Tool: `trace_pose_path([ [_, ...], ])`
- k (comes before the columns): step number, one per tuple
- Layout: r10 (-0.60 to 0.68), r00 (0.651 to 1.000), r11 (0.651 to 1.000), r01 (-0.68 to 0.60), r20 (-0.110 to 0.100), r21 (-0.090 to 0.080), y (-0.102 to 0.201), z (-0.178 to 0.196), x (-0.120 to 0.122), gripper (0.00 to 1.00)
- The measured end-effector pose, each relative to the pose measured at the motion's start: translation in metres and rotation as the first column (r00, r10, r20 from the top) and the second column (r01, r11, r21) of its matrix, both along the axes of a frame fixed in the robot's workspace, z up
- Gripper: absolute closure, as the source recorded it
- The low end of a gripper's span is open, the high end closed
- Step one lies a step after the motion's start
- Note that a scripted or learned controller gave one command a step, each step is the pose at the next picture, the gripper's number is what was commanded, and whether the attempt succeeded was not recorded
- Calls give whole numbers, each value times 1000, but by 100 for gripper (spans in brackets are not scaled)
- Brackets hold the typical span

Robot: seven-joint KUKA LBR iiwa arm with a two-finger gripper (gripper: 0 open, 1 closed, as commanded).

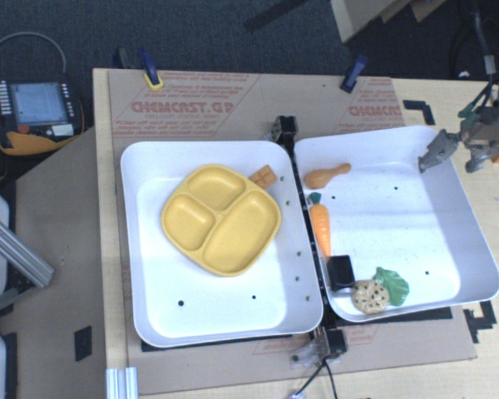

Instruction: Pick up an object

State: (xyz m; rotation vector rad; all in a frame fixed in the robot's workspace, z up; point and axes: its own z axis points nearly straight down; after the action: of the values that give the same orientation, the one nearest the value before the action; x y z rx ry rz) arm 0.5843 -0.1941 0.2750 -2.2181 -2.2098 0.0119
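The cookie point(367, 296) lies at the near rim of the right bin point(449, 248), touching a green leafy piece point(393, 284) and just beside a black block point(341, 272). Along the left wall: a carrot point(320, 230), then what appears to be a drumstick point(326, 174). The pincer point(454, 154) hovers over the far right corner, its 2 fingers spread, gripping nothing. The left bin point(150, 289) carries a yellow divided plate point(221, 219).
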Motion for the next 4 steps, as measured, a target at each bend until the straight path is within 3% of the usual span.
trace_pose_path([
  [1,4,1000,1000,-4,13,-3,1,8,2,0],
  [2,3,1000,1000,-3,7,-1,-3,-44,-8,0],
  [4,3,1000,1000,-3,8,-1,-13,-158,-4,0],
])
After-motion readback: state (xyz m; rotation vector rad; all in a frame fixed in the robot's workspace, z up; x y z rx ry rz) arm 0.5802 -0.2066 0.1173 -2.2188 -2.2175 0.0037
